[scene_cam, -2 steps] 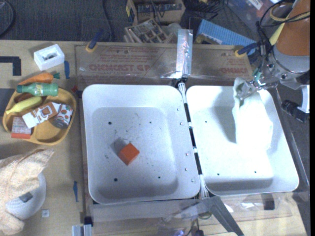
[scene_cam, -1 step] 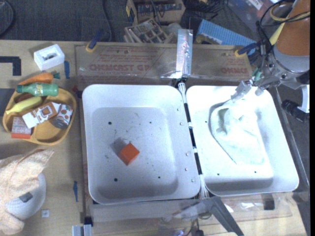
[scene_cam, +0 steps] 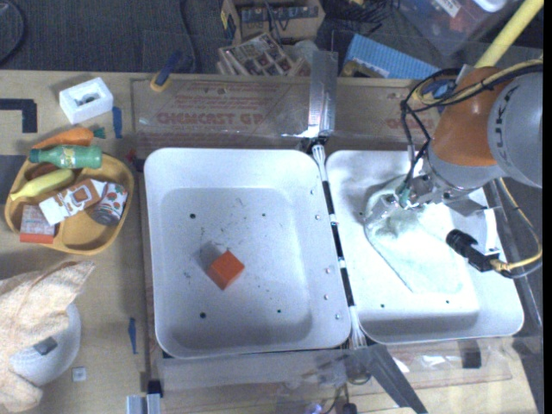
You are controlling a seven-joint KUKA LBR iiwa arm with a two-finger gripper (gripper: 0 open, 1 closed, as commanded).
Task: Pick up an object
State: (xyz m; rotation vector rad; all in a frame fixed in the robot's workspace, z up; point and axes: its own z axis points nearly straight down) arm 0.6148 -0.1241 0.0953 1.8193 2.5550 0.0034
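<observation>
**Arm over the right bin, orange block in the left**

The grey arm [scene_cam: 509,136] with its orange band reaches in from the right and bends down over the right bin [scene_cam: 431,317]. Its gripper [scene_cam: 398,203] hangs low near that bin's back left part, close to the floor. Whether it is open or closed around anything cannot be made out; the tip blurs into the pale bin floor.

The orange block [scene_cam: 228,269] lies on the floor of the left bin [scene_cam: 172,179], a little left of centre and toward the front, well apart from the gripper. A yellow bowl [scene_cam: 99,235] of toy food sits on the bench left of the bins, with a cloth [scene_cam: 39,313] in front of it.
</observation>
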